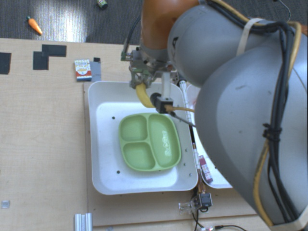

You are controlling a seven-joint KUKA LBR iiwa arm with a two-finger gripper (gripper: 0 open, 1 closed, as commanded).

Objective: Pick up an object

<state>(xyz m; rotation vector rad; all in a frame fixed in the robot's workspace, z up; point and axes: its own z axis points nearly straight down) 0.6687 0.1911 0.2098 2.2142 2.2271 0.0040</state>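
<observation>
My gripper point(141, 84): above the far rim of the left bin point(103, 177).
Banana point(143, 96): hangs straight down, its top end between my fingers.
Fingers: closed narrow on the banana.
Green plate point(149, 142): in the bin, just beside the banana's lower tip.

This looks like a robotics lab. A large grey industrial arm point(240, 105) with an orange band and taped cables reaches over a plain plywood table point(43, 143) bearing a shallow white bin point(103, 177). Black tape patches point(48, 54) mark the table's far left, and dark carpet point(67, 8) lies beyond.
</observation>
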